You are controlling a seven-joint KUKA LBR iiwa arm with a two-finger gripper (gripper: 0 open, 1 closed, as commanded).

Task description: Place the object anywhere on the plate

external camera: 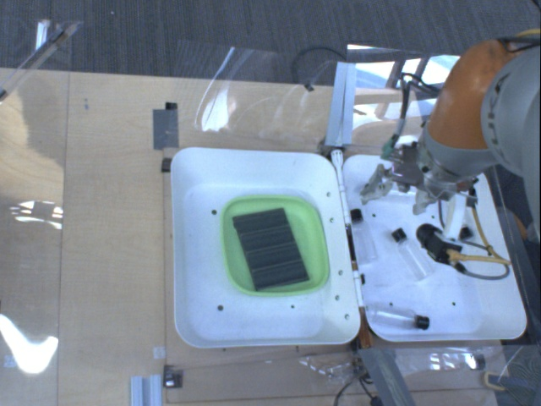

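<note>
A green square plate [316, 259] sits in the middle of the left bin [194, 311]. A dark grey ridged block [270, 248] lies flat on the plate, turned slightly off square. My gripper [440, 206] hangs over the upper part of the right bin [499, 315], under the grey wrist with the orange band. It is well to the right of the plate, across the wall between the bins. I see nothing held in it.
In the right bin lie a small black piece [356, 216] near the left wall, a clear vial with a black cap [401, 236] near the middle, and a clear tube with a black cap [399, 318] by the front edge.
</note>
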